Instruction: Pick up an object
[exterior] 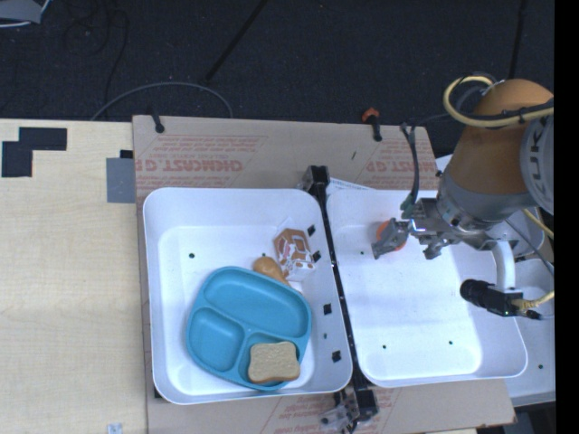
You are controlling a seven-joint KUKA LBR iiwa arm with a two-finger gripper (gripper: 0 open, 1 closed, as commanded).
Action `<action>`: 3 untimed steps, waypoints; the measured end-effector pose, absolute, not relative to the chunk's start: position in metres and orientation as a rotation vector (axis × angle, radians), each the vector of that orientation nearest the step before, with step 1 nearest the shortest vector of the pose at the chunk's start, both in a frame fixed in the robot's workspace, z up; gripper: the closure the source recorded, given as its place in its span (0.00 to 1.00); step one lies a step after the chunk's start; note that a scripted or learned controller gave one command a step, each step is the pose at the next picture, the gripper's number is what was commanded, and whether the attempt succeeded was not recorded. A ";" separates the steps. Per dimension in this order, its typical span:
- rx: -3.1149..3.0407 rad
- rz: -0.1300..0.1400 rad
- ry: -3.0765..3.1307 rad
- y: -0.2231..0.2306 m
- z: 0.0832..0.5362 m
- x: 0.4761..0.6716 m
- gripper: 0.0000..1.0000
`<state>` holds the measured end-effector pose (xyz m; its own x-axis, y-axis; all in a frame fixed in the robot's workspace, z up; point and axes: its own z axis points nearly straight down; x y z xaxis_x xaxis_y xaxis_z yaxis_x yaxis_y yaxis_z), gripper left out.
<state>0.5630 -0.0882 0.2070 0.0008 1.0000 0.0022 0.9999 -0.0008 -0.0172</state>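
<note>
1. Nearest the camera, a blue divided plate lies in the left bin, toward that bin's near edge, tilted so its long side runs from near-left to far-right.
2. A slice of tan bread sits in the plate's near-right compartment, close to the bin's near-right corner.
3. Just beyond the plate's far edge lies a small orange-brown rounded item, touching or nearly touching the plate rim; what it is cannot be told.
4. Beside that, slightly farther and toward the divider between the bins, lies a crinkled clear wrapper with brown and white print.
5. The right bin has a bare white floor along its near half.
6. Over the right bin's far part, the gripper hangs at the end of the arm, which reaches in from the right side.
7. A small red-orange object sits at the gripper's fingertips, near the far-left part of the right bin; whether it is pinched between the fingers or merely lying under them cannot be told, nor how wide the fingers stand.
8. Both bins rest on a cardboard sheet on the bench.
</note>
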 end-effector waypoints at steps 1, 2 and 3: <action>-2.218 0.004 -2.220 -0.088 0.214 0.566 0.00; -2.215 0.008 -2.217 -0.080 0.152 0.568 0.00; -2.216 0.009 -2.215 -0.083 0.088 0.567 0.00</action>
